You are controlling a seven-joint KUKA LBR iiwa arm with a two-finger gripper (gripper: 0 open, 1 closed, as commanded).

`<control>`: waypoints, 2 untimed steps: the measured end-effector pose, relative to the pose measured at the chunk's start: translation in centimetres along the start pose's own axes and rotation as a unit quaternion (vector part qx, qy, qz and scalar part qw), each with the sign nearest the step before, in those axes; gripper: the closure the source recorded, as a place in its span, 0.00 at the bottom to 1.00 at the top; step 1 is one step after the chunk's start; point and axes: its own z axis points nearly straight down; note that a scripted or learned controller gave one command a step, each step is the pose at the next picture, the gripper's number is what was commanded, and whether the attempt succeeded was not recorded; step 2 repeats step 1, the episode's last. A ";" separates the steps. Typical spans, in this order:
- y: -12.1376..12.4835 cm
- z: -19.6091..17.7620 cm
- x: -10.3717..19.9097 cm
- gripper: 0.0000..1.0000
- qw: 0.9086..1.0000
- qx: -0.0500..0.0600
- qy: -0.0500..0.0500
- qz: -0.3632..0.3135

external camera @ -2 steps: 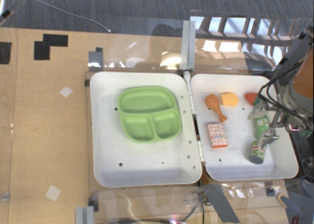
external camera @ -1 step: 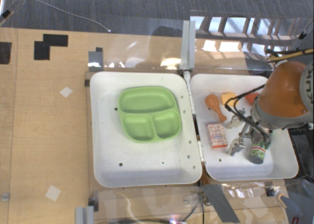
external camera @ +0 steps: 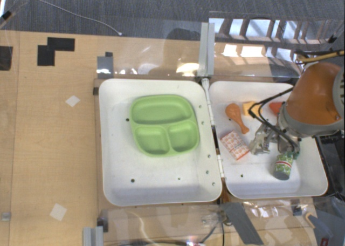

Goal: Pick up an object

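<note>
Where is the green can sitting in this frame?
The green can lies in the right bin, near its lower right corner, just below the gripper and right of the red-and-white packet.

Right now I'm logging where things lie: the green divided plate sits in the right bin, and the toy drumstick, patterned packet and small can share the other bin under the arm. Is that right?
Not quite. The camera view shows the green divided plate in the left bin, not the right. The toy drumstick, patterned packet and small can do share the other bin, where the arm reaches in.
</note>
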 end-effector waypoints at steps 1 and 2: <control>9.1 -8.2 0.1 1.00 0.990 0.000 0.011 0.144; 9.1 -8.2 0.1 1.00 0.990 0.000 0.011 0.144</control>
